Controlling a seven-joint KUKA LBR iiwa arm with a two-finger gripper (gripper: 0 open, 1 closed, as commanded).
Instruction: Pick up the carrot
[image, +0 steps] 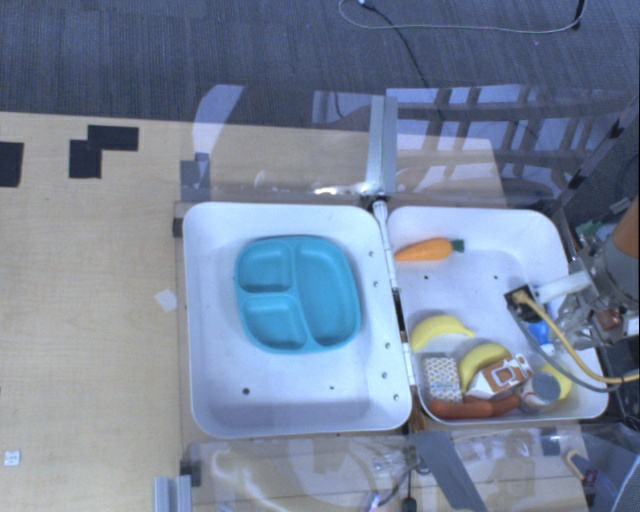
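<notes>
Grey arm with orange band (628, 232) reaches over right wall of shallow white plastic right-hand bin (500, 262). Wrist low, close above that wall. Metal two-finger gripper (588, 318) hangs inside bin's right side, toward front half.

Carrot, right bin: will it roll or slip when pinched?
The carrot looks like a rigid, smooth toy, so probably stiff and light, maybe slick. Its round, tapered body lies alone on the flat bin floor, so a push likely rolls it in an arc.
</notes>
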